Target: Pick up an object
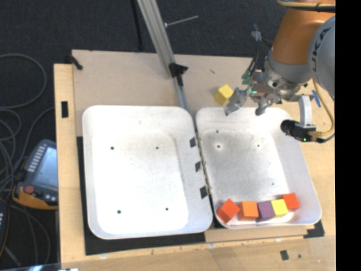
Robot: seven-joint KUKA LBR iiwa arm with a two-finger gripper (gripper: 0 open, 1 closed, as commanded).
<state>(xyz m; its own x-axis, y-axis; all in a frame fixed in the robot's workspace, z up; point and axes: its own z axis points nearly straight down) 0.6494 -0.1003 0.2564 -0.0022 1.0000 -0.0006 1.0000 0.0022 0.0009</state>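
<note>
Arm comes in at upper right of frame, grey w/ orange band above wrist, gripper hanging over the top edge of the right bin. Fingers are apart, nothing between them; one tip at approx the bin's top-left corner area, the other a bit to the right near the rim. Yellow cube sits on the bare bench just above-left of the gripper, outside both bins, close beside the left finger but can't tell if touching. Along the lower edge of the right bin, a row of blocks packed side by side: orange-red block at the left end, tilted; then orange block, purple block, yellow block, and red block at the right end, sitting slightly higher in frame. Left bin takes centre-left of frame, next to the right bin, the two meeting along a seam w/ small dark clips. Slanted metal rail runs from top centre down toward that seam. Handheld pendant w/ cables lies on dark floor at far left.
</note>
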